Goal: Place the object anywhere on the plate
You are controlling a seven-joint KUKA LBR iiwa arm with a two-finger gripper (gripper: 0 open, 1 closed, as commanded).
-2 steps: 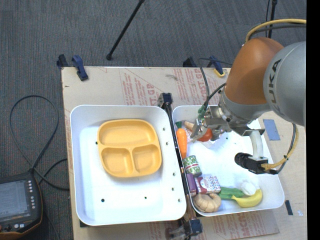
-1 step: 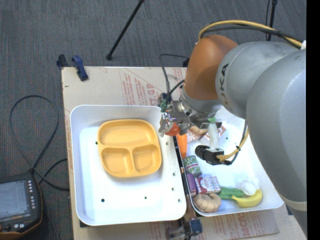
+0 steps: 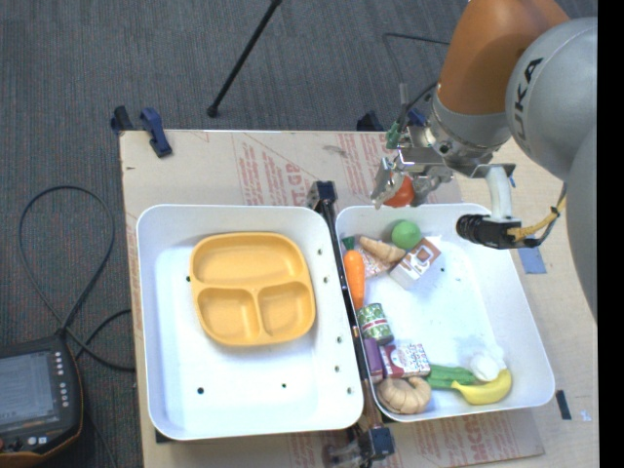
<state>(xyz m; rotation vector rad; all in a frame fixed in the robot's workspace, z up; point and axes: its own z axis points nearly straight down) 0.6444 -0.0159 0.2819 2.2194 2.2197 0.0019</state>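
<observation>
A yellow three-compartment plate (image 3: 253, 287) lies in the left white bin (image 3: 166, 359). My gripper (image 3: 402, 189) hangs above the back-left corner of the right bin (image 3: 507, 291), shut on a small red object (image 3: 399, 193) that shows between its fingers. The red object is held in the air, to the right of the plate and apart from it.
The right bin holds a green ball (image 3: 407, 232), a carrot (image 3: 355, 276), a croissant-like piece (image 3: 380, 251), a small carton (image 3: 416, 263), a can (image 3: 374, 323), a banana (image 3: 487, 388) and several other toy foods. A clamp (image 3: 326, 195) sits between the bins' back corners.
</observation>
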